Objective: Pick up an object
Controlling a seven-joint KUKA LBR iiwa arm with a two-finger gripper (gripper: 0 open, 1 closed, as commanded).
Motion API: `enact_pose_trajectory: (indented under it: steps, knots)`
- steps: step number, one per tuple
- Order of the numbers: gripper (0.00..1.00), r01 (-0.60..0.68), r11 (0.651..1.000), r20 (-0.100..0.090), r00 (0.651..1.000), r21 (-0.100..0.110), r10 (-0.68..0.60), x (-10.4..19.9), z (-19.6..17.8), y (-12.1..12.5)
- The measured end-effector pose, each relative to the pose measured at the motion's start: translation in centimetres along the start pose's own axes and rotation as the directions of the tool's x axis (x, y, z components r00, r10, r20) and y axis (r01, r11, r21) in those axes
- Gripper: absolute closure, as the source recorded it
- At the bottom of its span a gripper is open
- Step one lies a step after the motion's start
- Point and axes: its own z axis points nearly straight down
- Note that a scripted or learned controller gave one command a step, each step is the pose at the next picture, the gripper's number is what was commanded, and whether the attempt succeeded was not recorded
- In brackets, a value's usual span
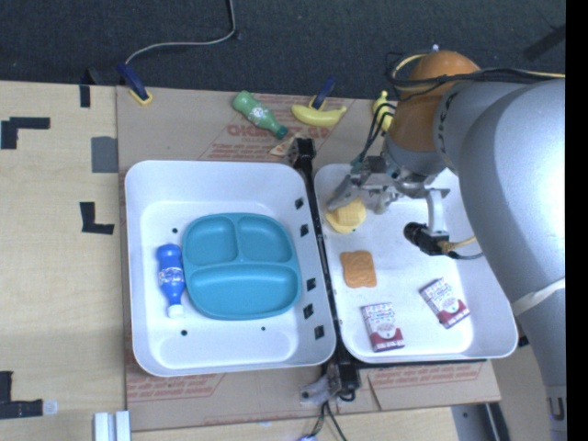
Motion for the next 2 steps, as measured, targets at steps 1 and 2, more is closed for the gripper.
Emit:
enact_pose_trajectory:
  steps: [1,2]
  knots:
    - [0.0,0.0,1.0,-0.001,1.0,0.0,0.0,-0.82,-0.02,0.01]
    - [0.0,-0.001,1.0,0.0,1.0,0.0,0.001,-0.37,-0.02,0.0]
